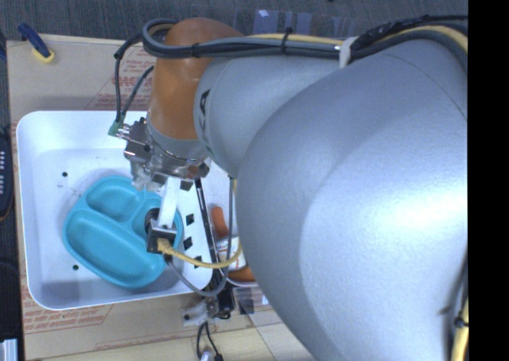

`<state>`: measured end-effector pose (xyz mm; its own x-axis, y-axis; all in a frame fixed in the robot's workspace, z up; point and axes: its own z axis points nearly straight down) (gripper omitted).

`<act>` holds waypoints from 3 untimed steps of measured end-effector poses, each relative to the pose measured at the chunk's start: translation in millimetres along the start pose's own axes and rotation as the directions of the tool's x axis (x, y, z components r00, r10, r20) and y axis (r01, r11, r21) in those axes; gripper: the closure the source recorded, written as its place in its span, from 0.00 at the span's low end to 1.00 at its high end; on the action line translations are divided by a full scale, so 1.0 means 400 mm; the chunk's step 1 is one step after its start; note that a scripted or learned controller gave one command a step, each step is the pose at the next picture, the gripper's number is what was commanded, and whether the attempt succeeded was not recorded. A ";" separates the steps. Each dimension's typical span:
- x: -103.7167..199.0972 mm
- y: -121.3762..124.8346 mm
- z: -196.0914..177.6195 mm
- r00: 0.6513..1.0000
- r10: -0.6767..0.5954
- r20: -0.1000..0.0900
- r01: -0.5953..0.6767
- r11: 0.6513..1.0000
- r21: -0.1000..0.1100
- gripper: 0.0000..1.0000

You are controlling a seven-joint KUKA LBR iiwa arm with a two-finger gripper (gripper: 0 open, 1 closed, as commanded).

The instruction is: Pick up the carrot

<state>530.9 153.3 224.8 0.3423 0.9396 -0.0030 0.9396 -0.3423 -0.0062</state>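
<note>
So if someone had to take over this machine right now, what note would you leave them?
Gripper: low in the left bin, over the right edge of the blue tray. I see no carrot in it.
Carrot: an orange bit just right of the tray is likely it. The arm hides most of it, so I can't tell how it lies.
Done: no pickup that shows.
Left: get the gripper onto the carrot, close on it and lift it out.
</note>
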 end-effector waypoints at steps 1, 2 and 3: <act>0.079 0.030 -0.214 0.962 -0.275 0.001 0.275 0.962 -0.003 1.00; 0.169 -0.026 -0.424 0.996 0.088 -0.001 -0.088 0.996 -0.003 1.00; -0.023 -0.022 -0.249 0.948 0.317 0.006 -0.317 0.948 0.004 1.00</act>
<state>520.3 147.9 324.5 0.6227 0.7824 -0.0106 0.7823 -0.6228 -0.0084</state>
